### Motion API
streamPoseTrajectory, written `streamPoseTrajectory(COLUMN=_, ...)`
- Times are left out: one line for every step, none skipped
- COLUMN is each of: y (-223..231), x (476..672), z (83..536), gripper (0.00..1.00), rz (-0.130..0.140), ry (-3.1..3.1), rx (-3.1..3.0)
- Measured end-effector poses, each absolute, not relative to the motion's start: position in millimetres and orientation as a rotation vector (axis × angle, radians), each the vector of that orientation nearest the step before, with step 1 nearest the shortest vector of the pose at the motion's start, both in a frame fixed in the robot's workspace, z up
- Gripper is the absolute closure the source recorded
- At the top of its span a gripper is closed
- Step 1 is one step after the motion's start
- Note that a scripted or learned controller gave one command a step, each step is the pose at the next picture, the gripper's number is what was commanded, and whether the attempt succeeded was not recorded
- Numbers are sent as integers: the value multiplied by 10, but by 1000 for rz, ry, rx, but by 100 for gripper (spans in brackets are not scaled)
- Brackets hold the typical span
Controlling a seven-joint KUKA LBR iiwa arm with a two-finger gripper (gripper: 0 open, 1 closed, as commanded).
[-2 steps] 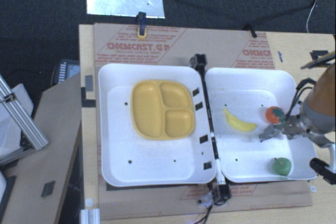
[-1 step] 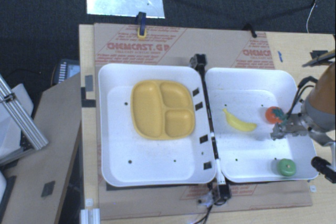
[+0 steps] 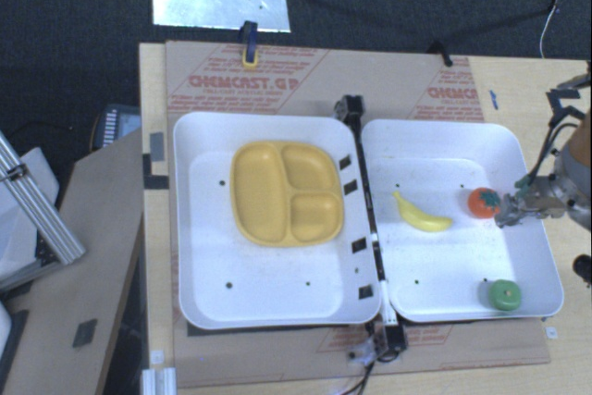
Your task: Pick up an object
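While its opening is unclear (too blurred), the gripper (image 3: 511, 213) sits beside the tomato (image 3: 481, 203).

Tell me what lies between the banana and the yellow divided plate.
In the camera view, the bare white floors of both bins and the black-clipped seam where they meet lie between the banana and the yellow divided plate; no other object.

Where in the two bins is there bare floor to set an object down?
Left bin: a bare strip around the yellow divided plate. Right bin: bare left of the banana and between banana and green object. Crowded by the tomato and hand.
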State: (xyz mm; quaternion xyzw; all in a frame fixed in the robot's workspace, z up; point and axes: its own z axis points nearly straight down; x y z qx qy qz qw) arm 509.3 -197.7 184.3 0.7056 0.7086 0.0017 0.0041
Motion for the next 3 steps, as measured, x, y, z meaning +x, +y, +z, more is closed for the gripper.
streamPoseTrajectory(y=-1921, x=5152, z=2463, gripper=100, rz=6, ry=2222, rx=2209)
streamPoseTrajectory(y=-1925, x=5168, z=2996, gripper=100, rz=5, ry=2222, rx=2210)
streamPoseTrajectory(y=-1415, x=5377, z=2803, gripper=100, rz=3, ry=2232, rx=2210)
